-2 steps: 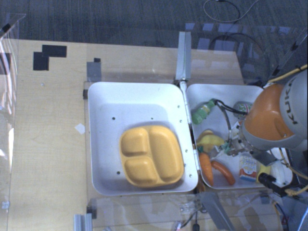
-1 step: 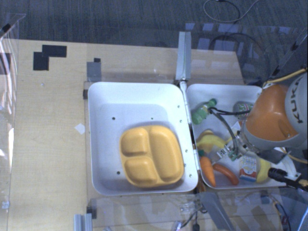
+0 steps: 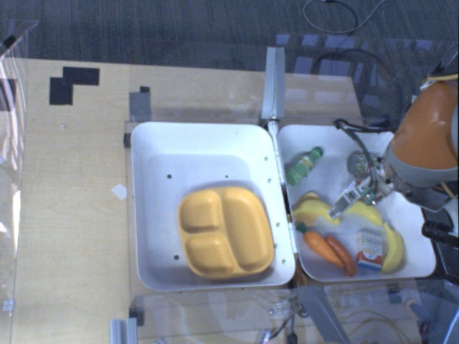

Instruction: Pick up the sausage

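Juice box (image 3: 370, 250) sits at the near edge of the right bin (image 3: 423, 269), leaning against a banana (image 3: 392, 246), and just left of it lie a carrot (image 3: 320, 245) and the sausage (image 3: 343, 255), side by side and touching, both angled toward the near wall. Sausage is the redder, darker one on the right of the pair, tip almost at the rim. Left bin (image 3: 150, 192) holds a yellow divided tray (image 3: 226, 231), nothing else of note. Further back in the right bin, a second banana (image 3: 310, 210) against the divider, and a green bottle (image 3: 303, 163) near the far corner. Gripper (image 3: 343, 203) hangs over the middle of the right bin, above the bananas, fingers look slightly spread and nothing between them. It is short of the sausage, which lies nearer the camera. Step looks like approach, grasp not yet made. Next move, as I judge it: shift toward the near wall, line the fingers across the sausage's short axis, drop down. Risk is catching the carrot too, since the two touch, or bumping the juice box.
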Tool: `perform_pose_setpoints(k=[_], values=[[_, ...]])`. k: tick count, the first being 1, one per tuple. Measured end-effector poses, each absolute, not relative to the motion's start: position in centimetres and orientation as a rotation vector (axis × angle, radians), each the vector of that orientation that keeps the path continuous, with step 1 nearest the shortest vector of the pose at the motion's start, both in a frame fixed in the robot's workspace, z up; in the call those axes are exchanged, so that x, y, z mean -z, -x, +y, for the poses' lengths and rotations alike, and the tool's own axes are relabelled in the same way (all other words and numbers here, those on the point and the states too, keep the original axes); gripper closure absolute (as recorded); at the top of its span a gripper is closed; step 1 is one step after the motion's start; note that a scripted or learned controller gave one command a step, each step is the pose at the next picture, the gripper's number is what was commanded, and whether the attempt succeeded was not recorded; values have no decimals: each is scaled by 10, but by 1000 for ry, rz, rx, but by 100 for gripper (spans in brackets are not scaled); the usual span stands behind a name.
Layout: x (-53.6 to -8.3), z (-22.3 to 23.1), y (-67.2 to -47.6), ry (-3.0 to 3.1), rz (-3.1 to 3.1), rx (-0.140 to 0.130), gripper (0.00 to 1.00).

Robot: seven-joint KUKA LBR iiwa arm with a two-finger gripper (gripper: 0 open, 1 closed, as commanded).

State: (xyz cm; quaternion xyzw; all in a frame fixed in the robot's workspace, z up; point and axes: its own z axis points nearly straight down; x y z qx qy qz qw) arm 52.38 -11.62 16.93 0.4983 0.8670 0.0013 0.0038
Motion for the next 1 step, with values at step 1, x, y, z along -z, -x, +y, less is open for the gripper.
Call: perform_pose_setpoints(k=[1], values=[[-96, -112, -494, -1535, 2732, -4, 0]])
